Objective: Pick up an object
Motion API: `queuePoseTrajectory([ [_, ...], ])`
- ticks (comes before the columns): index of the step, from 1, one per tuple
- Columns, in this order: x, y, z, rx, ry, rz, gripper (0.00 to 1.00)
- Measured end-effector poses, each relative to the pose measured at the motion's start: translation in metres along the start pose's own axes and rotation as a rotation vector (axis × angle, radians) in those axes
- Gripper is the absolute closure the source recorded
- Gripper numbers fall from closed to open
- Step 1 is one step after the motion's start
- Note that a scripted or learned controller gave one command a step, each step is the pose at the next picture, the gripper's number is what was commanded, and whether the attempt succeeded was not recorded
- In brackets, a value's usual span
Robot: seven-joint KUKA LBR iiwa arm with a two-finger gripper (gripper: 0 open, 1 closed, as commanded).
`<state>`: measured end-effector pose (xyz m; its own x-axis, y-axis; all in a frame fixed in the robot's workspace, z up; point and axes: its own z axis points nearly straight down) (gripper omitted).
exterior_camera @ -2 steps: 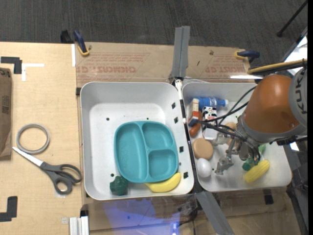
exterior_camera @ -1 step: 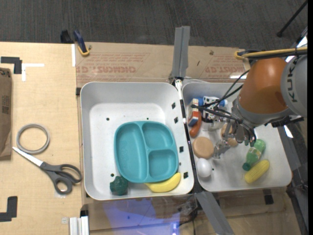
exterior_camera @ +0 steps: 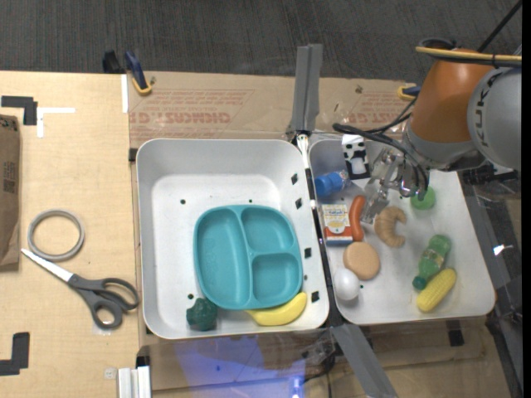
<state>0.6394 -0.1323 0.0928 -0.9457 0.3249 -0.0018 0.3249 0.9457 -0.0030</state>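
We see the arm [exterior_camera: 465,110] reaching in from the right over the right bin [exterior_camera: 473,297], its orange band above the wrist and the gripper [exterior_camera: 383,191] hanging low over the bin's upper middle. Cables and metal parts crowd the gripper, and we cannot tell how wide it stands or whether it has hold of anything.

The things to pick from lie in this right bin. Just below the gripper we see a tan croissant [exterior_camera: 391,225], and to its left an orange-red sausage-like piece [exterior_camera: 357,217] standing beside a small carton [exterior_camera: 336,224]. A blue item [exterior_camera: 329,183] lies near the bin's upper left, with a black-and-white figure [exterior_camera: 355,156] above it. Lower down sit a round tan bun [exterior_camera: 362,260] and a white egg [exterior_camera: 346,285] just beneath it. Toward the right we see a green ball [exterior_camera: 424,198], a green bottle [exterior_camera: 432,259] and a yellow corn cob [exterior_camera: 436,290], the bottle and cob close together.

In the left bin [exterior_camera: 166,222] a teal divided plate [exterior_camera: 247,257] lies in the middle, with a yellow banana [exterior_camera: 280,311] against its lower edge and a dark green lump [exterior_camera: 201,314] at its lower left corner.

On the counter [exterior_camera: 75,164] to the left we see a roll of tape [exterior_camera: 56,234] and, below it, grey-handled scissors [exterior_camera: 87,288].
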Motion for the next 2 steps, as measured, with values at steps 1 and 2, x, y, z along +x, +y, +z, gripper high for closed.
queuePoseTrajectory([
  [1,0.0496,0.0177,-0.0002,-0.002,-0.001,0.206,0.00],
  [2,0.0486,0.0184,-0.0101,-0.002,-0.004,0.203,1.00],
])
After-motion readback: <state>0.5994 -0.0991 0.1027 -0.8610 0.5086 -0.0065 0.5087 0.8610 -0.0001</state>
